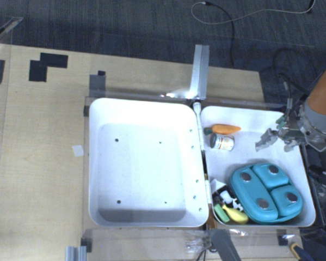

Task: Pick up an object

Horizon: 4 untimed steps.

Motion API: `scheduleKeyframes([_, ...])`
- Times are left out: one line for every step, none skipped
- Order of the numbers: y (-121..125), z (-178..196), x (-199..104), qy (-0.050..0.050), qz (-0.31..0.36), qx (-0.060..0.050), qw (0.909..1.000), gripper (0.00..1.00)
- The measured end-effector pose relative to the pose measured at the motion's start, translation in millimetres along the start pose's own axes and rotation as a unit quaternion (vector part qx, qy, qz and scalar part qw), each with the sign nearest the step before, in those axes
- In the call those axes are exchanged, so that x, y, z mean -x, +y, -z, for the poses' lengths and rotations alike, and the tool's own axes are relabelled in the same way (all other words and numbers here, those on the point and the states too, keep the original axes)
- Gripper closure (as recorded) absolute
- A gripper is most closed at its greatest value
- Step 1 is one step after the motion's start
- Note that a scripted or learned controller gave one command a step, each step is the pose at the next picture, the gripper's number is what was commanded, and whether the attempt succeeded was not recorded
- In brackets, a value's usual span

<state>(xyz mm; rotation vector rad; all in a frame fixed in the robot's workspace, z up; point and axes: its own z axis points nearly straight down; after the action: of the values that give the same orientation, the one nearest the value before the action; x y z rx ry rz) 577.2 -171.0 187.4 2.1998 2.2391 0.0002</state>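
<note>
- Overhead, two white bins sat side by side; the left bin (142, 164) lay beside the right bin (251, 120).
- At the right bin's upper right edge hovered the gripper (278, 140), its fingers spread apart with nothing between them.
- An orange carrot (226, 129) and a small jar (223, 142) lay near the divider.
- A blue tray (265, 192) filled the lower part, with a yellow banana (235, 214) just beside it.
</note>
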Motion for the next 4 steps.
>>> scheduleKeyframes([7.1, 3.0, 6.1, 0.000, -0.034, 0.000, 0.9994, 0.00])
scheduleKeyframes([24.7, -8.5, 8.3, 0.000, -0.028, -0.001, 0.9996, 0.00])
scheduleKeyframes([39.3, -20.1, 2.1, 0.000, 0.010, 0.000, 0.9999, 0.00])
scheduleKeyframes([1.8, -42.6, 10.7, 0.001, 0.028, -0.001, 0.9996, 0.00])
